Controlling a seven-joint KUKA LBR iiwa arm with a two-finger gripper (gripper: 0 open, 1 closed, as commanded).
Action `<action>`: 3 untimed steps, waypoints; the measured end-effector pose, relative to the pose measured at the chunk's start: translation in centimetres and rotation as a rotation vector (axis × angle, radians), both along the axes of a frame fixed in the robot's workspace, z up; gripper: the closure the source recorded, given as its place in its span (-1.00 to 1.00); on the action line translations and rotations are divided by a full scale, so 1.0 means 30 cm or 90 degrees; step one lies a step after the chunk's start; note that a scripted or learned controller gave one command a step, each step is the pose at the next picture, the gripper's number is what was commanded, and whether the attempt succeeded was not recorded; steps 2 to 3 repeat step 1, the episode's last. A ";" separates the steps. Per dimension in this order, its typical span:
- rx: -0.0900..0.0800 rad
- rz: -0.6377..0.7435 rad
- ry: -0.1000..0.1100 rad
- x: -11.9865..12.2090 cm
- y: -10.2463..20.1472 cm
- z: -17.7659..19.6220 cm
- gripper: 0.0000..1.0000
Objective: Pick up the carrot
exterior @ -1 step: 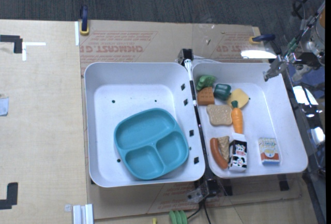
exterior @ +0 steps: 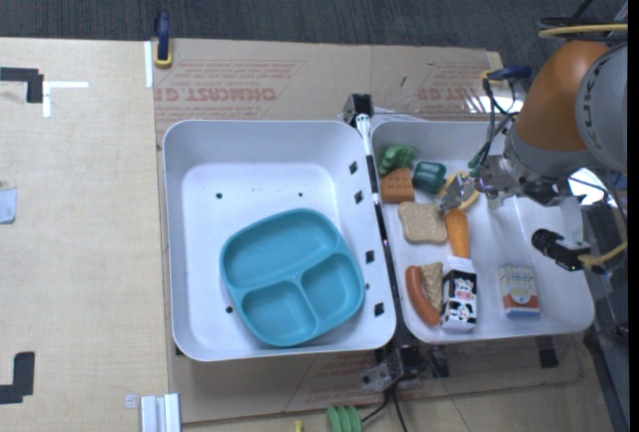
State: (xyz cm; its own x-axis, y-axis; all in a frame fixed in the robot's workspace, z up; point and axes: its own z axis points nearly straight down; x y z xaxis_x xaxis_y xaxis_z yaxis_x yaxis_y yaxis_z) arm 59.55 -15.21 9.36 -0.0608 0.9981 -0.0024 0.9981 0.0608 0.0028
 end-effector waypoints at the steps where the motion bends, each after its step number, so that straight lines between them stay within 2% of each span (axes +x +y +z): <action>1: 0.001 -0.001 0.000 0.002 -0.001 0.032 1.00; 3: 0.001 -0.001 0.000 0.002 -0.001 0.032 1.00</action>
